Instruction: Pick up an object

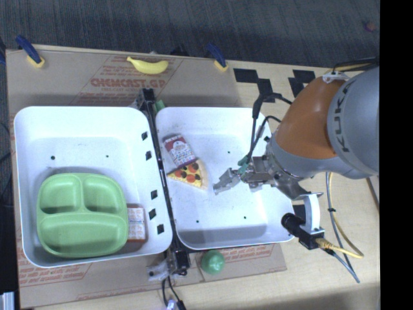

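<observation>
Currently I have the arm (335, 128) reaching in over the right bin (213, 237), with the gripper (222, 183) low above its floor, right of centre. Left bin (26, 147) holds a green divided tray (82, 214) and a small brown packet (135, 221) touching the tray's right edge; neither is my target. Nearest candidates are the toy pizza slice (188, 172) and, just above it, a red-and-white packet (179, 150). Jaw state: cannot tell from this angle, and nothing visibly sits between them. The slice lies just to the left of the tips, apart from them. To do this well I judge I should shift left until centred over the slice, then descend straight, since it is flat.
</observation>
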Robot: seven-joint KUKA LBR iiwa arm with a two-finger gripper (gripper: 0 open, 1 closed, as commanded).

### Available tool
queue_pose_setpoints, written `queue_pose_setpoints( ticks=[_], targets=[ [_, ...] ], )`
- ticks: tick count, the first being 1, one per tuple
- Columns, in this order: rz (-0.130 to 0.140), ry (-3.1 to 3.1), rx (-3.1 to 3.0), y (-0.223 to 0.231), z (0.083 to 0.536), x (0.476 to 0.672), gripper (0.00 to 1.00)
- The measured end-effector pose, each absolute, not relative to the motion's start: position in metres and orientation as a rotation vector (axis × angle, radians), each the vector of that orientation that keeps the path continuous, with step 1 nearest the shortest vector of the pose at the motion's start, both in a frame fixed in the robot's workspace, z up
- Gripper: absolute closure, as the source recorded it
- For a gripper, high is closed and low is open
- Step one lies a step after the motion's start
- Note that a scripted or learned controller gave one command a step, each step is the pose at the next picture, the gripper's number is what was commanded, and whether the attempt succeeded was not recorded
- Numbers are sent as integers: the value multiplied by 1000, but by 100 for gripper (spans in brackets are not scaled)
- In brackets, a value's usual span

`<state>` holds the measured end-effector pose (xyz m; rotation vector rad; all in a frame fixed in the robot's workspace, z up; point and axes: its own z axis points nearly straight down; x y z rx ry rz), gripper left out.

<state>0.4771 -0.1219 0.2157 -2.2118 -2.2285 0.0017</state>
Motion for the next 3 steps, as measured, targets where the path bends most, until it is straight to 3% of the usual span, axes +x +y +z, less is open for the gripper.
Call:
queue_pose_setpoints(
  ticks=[1,2,3],
  targets=[
    [6,-2226,-2211,-161,110,526,0],
    [1,-2226,-2214,-186,92,562,0],
    [-1,-2229,-2215,-207,99,641,0]
  ],
)
